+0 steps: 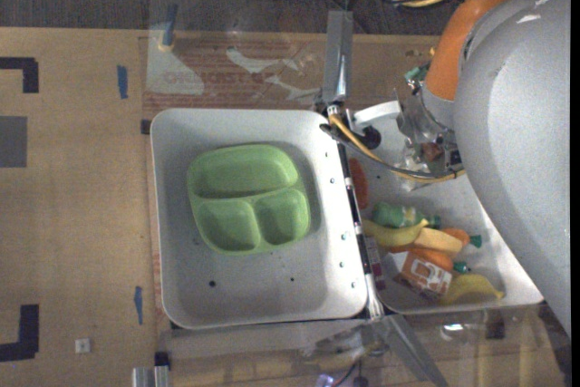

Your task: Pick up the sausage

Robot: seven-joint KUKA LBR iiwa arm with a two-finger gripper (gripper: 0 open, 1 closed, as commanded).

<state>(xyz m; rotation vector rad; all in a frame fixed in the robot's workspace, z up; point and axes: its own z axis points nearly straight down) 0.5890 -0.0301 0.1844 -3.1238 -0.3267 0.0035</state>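
Observation:
The sausage (360,184) is a reddish-orange oblong lying in the right bin (521,281), close against its left wall. My gripper (424,155) hangs over the upper part of the right bin, to the right of the sausage and apart from it. The wrist, cables and the big grey arm (521,122) cover much of that bin's upper right part.
A green divided plate (247,198) rests in the left bin (181,276). Below the sausage lie a green toy (391,215), a banana (399,234), a carrot (453,238), a small carton (426,274) and a yellow piece (471,289). A yellow cable (362,140) crosses the divider.

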